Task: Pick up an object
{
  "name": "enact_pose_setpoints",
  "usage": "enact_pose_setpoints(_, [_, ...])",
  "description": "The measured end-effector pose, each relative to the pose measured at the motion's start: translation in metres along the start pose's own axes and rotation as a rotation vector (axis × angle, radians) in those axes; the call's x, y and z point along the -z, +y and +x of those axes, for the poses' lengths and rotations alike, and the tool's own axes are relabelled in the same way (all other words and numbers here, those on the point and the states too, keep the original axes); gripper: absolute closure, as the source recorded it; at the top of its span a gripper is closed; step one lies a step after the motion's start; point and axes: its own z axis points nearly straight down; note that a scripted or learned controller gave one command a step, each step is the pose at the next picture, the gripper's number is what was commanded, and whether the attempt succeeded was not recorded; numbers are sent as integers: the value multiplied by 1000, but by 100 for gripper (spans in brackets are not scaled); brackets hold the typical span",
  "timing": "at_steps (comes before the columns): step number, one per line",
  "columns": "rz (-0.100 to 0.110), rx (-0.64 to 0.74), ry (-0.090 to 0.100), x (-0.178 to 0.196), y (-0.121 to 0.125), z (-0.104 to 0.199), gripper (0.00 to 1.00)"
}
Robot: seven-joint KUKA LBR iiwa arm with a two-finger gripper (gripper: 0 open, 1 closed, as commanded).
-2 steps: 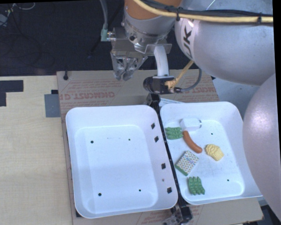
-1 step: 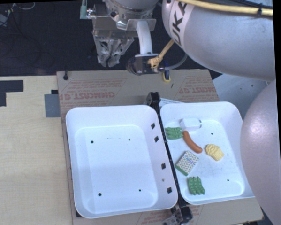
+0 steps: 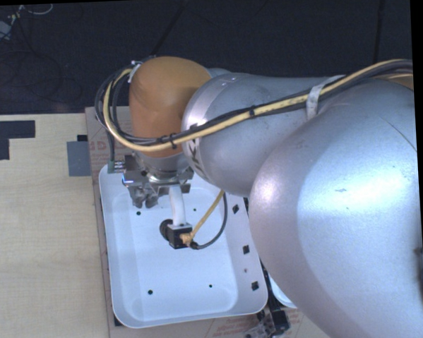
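Observation:
My gripper point(image 3: 143, 195) hangs low over the far left corner of the left white bin point(image 3: 133, 296), close to its back wall. Above it sit the orange wrist band point(image 3: 167, 96) and the grey arm point(image 3: 326, 194), which reaches in from the right and covers the right bin. On the visible bin floor I see a few small dark dots point(image 3: 150, 292). From this angle the gripper's underside is hidden by the wrist.
A pale wooden bench top point(image 3: 39, 251) spreads to the left of the bin, with black shapes point(image 3: 12, 136) and a grey patch point(image 3: 77, 157) at its far edge. Small black clips point(image 3: 245, 250) sit on the bin's right rim.

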Motion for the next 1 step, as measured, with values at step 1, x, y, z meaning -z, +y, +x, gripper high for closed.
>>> enact_pose_setpoints(1, [-28,-1,8,94,35,-12,100])
